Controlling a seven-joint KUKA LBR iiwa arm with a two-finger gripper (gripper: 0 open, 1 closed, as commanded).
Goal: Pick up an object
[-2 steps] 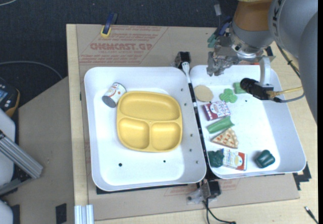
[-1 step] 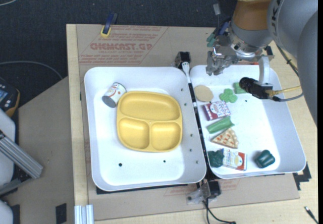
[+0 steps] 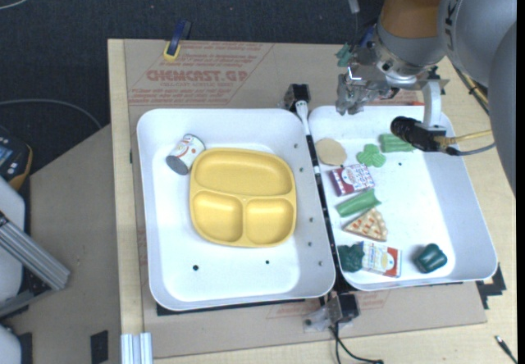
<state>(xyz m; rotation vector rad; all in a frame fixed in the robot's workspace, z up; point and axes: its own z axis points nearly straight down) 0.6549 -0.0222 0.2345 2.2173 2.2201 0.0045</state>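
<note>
Bench, arm (image 3: 426, 2) bent over right bin's (image 3: 467, 190) far edge, gripper (image 3: 353, 102) seemingly empty.

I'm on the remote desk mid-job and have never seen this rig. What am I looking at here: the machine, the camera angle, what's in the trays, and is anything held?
One fixed camera looks down at a slant on a bench. The grey robot arm with an orange band reaches in from the right; its gripper hangs over the far edge of the right bin, nothing visible between its fingers. The left bin holds a yellow divided plate and a small can lying beside it. The right bin holds small toy foods: a round cookie, a pizza slice, green pieces and little packets.
</note>
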